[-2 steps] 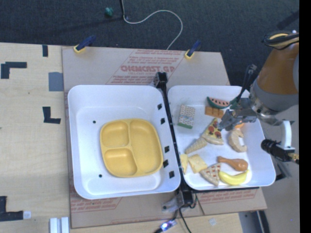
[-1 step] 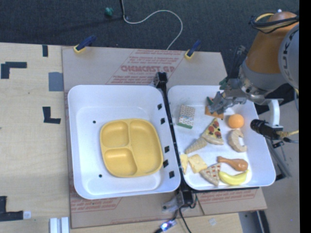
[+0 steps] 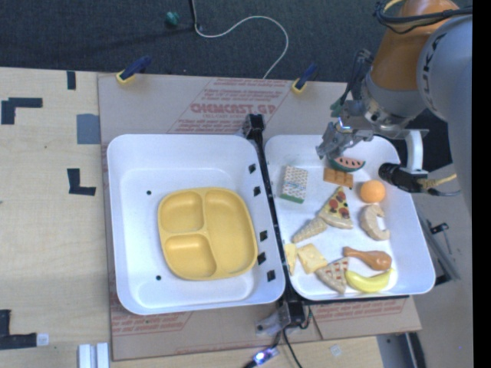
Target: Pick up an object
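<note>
A brown cardboard sheet (image 3: 222, 106) lies on the pale wooden bench (image 3: 46, 205). Behind the sheet, dark carpet (image 3: 92, 14) with a white cable (image 3: 238, 25); blue-and-yellow clamps (image 3: 133, 69) grip its far edge.

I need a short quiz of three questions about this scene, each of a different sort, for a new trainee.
1. True or false: the yellow plate lies in the left bin.
2. Which lies nearest the gripper? A banana B watermelon slice C drumstick
3. Fill in: the orange lies in the ___ bin.

Key: 1 true. 2 B. 3 right.
</note>
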Action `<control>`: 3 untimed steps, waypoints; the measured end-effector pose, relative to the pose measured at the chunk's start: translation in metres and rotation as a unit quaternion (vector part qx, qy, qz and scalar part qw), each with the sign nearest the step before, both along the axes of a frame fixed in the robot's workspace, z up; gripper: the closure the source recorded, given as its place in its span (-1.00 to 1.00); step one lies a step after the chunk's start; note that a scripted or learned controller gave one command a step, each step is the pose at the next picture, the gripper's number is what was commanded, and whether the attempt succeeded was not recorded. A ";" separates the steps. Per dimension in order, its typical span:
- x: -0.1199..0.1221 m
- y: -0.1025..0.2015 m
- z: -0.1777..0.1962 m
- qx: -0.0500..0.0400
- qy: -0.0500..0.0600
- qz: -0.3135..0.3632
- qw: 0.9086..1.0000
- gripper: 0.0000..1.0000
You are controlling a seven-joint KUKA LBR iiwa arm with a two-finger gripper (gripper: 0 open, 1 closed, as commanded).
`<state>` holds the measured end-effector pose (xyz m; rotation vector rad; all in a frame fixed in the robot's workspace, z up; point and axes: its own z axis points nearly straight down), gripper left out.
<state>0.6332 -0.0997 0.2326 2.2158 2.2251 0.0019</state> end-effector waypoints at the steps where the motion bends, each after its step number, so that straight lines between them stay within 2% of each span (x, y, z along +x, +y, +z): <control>1: 0.013 0.019 -0.017 0.000 0.002 -0.001 1.000 1.00; 2: 0.024 0.024 -0.013 -0.001 0.001 -0.001 1.000 1.00; 3: 0.012 0.022 -0.013 -0.001 0.002 -0.002 1.000 1.00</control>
